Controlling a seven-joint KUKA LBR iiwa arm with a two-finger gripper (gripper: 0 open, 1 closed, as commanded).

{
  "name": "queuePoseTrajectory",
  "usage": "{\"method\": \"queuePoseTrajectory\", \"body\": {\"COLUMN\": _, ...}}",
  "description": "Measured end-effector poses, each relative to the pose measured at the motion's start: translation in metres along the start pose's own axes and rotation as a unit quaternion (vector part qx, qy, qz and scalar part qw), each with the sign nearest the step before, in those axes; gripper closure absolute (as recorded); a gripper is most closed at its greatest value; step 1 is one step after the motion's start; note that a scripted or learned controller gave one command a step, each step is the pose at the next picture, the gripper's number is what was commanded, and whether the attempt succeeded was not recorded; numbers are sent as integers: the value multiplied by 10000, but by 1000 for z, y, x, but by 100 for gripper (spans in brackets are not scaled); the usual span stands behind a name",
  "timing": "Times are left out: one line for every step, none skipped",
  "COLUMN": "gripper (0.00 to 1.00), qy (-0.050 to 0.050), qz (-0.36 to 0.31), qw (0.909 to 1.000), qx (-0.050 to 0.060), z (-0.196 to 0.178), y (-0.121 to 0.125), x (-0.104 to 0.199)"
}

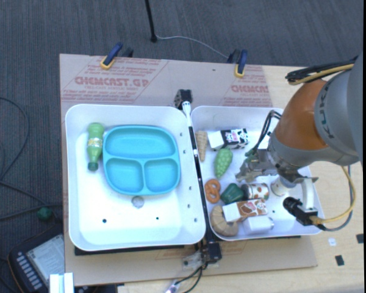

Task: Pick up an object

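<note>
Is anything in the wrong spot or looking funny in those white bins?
Mostly no. A green plastic bottle lies on its side beside the blue divided tray in the left bin. The toy food sits jumbled in the right bin. Nothing looks spilled or broken.

The arm hides the right bin's right side, and its upper part is cut off at the edge.

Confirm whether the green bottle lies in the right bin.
No, the green bottle lies in the left bin, beside the blue tray.
</note>
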State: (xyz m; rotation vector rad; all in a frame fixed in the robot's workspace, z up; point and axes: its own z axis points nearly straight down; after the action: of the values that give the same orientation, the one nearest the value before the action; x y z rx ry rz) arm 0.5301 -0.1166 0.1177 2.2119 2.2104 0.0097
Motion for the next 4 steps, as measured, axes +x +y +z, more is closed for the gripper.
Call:
{"method": "queuePoseTrajectory", "body": {"gripper": 0, "qy": -1, "qz": -1, "qw": 10000, "qx": 0, "z": 0, "y": 0, "x": 0}}
{"method": "queuePoseTrajectory", "body": {"gripper": 0, "qy": -8, "qz": 14, "qw": 10000, "qx": 3, "z": 29, "y": -43, "x": 17}}
{"method": "queuePoseTrajectory", "body": {"gripper": 100, "qy": 2, "qz": 9, "qw": 10000, "qx": 10, "z": 19, "y": -43, "x": 18}}
{"method": "queuePoseTrajectory", "body": {"gripper": 0, "qy": 4, "qz": 9, "qw": 10000, "qx": 13, "z": 19, "y": -43, "x": 18}}
